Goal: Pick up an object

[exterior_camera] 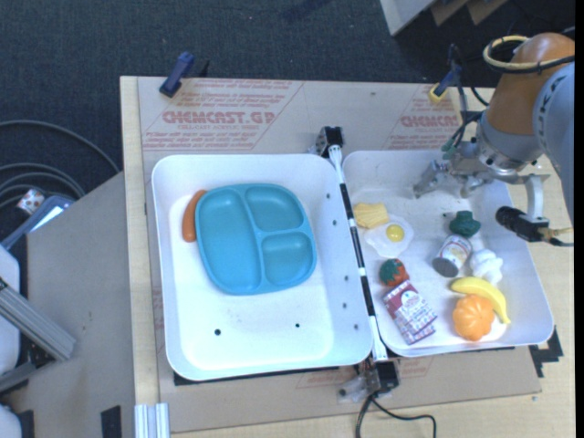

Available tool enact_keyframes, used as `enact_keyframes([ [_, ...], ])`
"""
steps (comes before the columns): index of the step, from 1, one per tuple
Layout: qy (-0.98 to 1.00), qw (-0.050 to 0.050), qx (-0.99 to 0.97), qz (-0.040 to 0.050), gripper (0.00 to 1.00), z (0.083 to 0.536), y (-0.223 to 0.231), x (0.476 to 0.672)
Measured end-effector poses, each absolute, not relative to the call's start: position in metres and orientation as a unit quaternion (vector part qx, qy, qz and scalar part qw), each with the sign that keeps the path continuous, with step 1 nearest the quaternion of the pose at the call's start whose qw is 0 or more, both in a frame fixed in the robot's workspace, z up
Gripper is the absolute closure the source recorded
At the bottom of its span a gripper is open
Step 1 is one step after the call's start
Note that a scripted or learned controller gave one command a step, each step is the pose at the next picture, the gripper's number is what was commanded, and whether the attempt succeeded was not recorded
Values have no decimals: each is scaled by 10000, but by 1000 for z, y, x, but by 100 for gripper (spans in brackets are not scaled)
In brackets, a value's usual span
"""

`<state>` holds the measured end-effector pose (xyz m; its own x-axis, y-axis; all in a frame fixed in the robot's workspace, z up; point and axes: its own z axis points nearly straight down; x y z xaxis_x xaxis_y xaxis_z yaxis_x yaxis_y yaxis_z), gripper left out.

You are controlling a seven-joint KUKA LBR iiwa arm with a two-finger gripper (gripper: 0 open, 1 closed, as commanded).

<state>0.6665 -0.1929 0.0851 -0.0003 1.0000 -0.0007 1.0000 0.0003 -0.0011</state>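
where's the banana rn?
The banana lies in the right bin, near its front-right corner, resting against the top of the orange, just below a small white item.

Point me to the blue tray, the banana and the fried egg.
blue tray [245, 265]: camera view, bare floor of its large compartment.
banana [480, 289]: camera view, middle of its curved body.
fried egg [394, 234]: camera view, its yellow yolk.

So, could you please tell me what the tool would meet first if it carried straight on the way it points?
The tool seems to point down, so probably the bare floor of the right bin, though depth is unclear.
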Motion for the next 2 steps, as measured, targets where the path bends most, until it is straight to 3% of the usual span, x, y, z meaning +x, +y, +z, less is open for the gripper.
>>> enact_keyframes([
  [2,-7073,0,-7069,6,0,85,-194,667],
])
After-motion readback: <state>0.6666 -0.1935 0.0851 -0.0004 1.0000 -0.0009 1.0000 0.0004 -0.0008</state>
